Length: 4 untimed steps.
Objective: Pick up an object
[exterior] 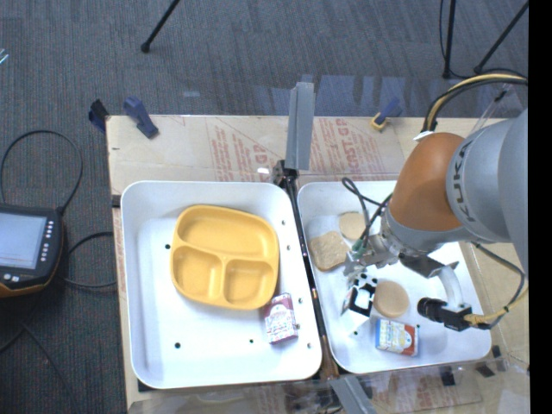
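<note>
The gripper [360, 270] hangs low over the right bin [323, 198], among the food pieces near its middle, presumably choosing one. Its state cannot be told. The yellow tray [226, 255] occupies the left bin [147, 317].

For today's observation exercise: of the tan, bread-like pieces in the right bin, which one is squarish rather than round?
The tan toast-like slice by the bin's left wall; the other two are round.

— Where have you set up here?
— You're in a robotics lab. Your surface [216, 149] is raw printed cardboard held by clamps [140, 116], on grey carpet [259, 41].
— What else tells you?
— Tripod legs [168, 15] behind it, a teach pendant [26, 248] with its cable on the floor, and the industrial arm [457, 188].
</note>
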Each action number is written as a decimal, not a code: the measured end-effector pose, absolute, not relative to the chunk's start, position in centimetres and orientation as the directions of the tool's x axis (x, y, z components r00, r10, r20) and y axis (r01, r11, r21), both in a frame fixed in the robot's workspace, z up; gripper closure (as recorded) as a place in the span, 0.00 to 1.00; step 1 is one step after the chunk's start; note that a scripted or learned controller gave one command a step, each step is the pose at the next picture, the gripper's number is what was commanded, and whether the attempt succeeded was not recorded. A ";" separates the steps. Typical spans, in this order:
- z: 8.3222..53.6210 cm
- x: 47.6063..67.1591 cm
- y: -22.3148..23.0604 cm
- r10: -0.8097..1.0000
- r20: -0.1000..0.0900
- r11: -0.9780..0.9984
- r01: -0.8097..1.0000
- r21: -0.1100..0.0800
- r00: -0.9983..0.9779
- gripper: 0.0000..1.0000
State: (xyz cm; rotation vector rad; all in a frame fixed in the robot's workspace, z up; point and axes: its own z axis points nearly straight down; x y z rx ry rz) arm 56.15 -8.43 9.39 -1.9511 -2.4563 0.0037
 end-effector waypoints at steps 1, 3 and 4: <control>9.4 56.1 -8.4 0.974 0.002 0.227 0.974 -0.005 -0.227 0.00; 9.2 52.1 -8.8 0.969 0.006 0.246 0.969 -0.010 -0.246 1.00; 18.8 56.0 -2.2 0.984 0.001 0.176 0.984 0.002 -0.176 1.00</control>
